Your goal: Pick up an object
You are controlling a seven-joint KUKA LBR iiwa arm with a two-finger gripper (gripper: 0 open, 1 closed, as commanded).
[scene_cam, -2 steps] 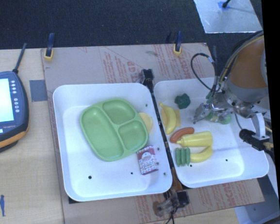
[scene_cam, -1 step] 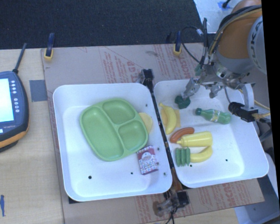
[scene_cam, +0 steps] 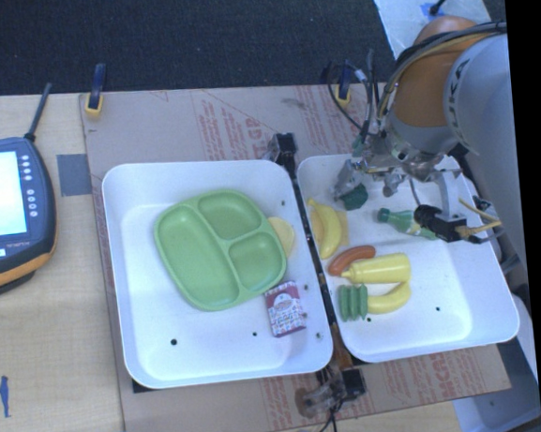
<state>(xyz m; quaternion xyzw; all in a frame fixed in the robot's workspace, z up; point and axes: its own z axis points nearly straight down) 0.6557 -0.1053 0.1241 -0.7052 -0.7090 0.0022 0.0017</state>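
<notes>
My gripper (scene_cam: 369, 179) hangs over the far left corner of the right bin (scene_cam: 487, 318), below the grey wrist with the orange band. A small dark green object (scene_cam: 351, 196) lies right under its left side; I cannot see whether they touch. In this bin lie a yellow fruit piece (scene_cam: 328, 230), a red sausage (scene_cam: 351, 257), a yellow bottle (scene_cam: 381, 269), a banana (scene_cam: 392, 297), a green ridged piece (scene_cam: 352, 302) and a green bottle (scene_cam: 406, 222).
The left bin (scene_cam: 146, 358) holds a green divided plate (scene_cam: 219, 249), a yellow piece (scene_cam: 282, 234) at the plate's right rim and a red packet (scene_cam: 284, 310). A tablet-like controller (scene_cam: 2, 210) sits at the bench's far left. Cables and clamps run along the bins' far side.
</notes>
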